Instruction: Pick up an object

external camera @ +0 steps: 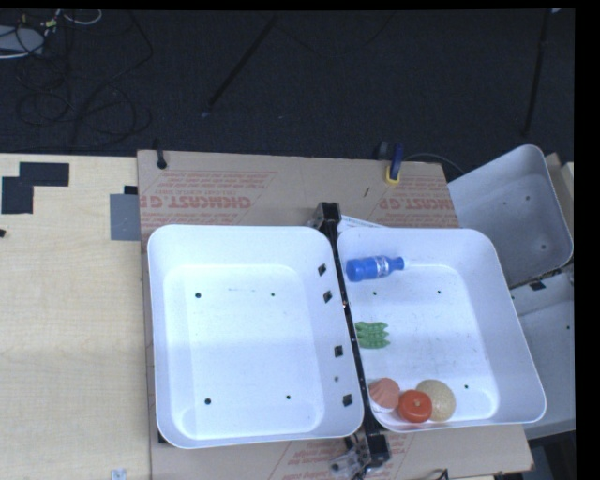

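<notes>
Jaws' state: cannot tell. Right bin [514, 323] holds a blue bottle [373, 268], green pods [372, 335], and pink [383, 392], red [414, 406] and tan [439, 397] rounds. Cardboard [281, 183] print, upside down, seems to read "CHEMCAST GP".

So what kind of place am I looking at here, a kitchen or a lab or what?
Most likely a robotics lab or test bench. Two shallow white bins sit on a cardboard sheet on a wooden bench, and cables lie on the dark floor behind.
</notes>
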Controlling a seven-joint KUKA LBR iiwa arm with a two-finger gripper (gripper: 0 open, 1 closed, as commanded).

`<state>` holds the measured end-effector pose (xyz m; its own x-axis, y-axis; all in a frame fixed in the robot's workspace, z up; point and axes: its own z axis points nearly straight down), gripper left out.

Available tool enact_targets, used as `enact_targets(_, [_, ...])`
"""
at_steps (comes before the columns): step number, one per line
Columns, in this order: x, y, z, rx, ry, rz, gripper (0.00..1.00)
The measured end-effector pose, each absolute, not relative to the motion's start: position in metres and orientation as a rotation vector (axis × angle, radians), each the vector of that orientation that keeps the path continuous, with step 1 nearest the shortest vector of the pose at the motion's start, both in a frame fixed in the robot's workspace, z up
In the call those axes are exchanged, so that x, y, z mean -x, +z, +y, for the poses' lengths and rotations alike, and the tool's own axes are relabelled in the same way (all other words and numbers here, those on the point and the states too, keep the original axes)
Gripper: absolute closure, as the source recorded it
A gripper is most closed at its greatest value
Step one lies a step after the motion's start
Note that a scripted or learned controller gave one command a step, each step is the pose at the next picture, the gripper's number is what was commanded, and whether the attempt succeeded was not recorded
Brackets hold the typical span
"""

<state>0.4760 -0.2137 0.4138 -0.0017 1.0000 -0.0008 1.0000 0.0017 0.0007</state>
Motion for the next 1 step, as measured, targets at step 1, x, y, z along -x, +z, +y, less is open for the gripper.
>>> enact_targets(1, [-0.476,0.3898,-0.2132,-2.224,-0.003,2.223,1.0])
